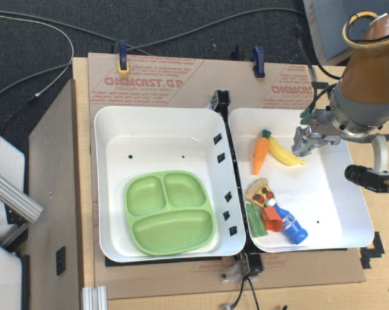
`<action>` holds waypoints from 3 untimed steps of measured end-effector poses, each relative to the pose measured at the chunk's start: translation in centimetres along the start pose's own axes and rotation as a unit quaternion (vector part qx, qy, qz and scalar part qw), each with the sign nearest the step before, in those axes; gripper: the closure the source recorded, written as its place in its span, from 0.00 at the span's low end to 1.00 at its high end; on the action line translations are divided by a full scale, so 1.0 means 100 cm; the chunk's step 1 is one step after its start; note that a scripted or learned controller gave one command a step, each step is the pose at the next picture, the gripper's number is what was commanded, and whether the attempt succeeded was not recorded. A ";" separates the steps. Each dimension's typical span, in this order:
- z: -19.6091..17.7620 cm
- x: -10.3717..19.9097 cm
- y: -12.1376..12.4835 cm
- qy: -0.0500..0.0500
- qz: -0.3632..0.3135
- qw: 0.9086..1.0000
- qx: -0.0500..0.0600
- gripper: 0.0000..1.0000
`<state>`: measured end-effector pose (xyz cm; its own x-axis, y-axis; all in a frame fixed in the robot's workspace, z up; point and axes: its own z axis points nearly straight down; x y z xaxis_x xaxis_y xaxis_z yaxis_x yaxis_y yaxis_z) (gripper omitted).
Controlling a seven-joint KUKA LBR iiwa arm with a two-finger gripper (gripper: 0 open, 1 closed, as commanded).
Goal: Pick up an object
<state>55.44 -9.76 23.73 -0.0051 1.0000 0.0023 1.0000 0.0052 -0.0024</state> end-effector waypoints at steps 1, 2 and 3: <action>-0.004 0.060 0.011 0.000 -0.001 1.000 -0.002 1.00; 0.010 0.112 0.018 0.000 0.000 1.000 0.000 1.00; 0.022 0.170 0.020 0.000 -0.001 1.000 0.001 1.00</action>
